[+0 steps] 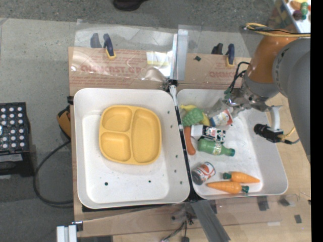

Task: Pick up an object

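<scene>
Left bin point(86, 150) at centre frame — bare floor around yellow divided plate point(130, 134). Right bin point(270, 158) crowded along its left edge: green bottle point(214, 147), two carrots point(232, 182), can point(203, 172). Gripper point(229, 105) upper right — grip state unreadable.

Grey speckled floor point(40, 4) surrounds the wooden bench point(298, 160).
</scene>
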Controlling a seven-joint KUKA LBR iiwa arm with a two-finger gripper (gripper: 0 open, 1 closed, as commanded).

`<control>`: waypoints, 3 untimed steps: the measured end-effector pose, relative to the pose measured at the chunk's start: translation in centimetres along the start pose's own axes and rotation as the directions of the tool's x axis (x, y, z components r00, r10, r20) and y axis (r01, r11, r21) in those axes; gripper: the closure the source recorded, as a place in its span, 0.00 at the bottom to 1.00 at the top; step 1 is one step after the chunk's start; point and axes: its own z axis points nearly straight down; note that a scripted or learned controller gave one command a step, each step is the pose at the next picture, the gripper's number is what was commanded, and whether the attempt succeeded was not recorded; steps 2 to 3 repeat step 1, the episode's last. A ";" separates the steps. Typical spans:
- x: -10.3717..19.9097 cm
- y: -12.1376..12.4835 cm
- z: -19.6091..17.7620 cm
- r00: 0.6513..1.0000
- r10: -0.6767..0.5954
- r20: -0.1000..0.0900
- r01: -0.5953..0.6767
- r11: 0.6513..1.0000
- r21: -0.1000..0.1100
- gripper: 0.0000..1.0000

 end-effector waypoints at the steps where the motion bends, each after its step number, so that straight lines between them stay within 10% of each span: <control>1: 2.7 0.5 -10.5 1.000 -0.022 -0.003 0.022 1.000 -0.002 1.00; 3: 2.7 0.5 -10.5 1.000 -0.022 -0.003 0.022 1.000 -0.002 1.00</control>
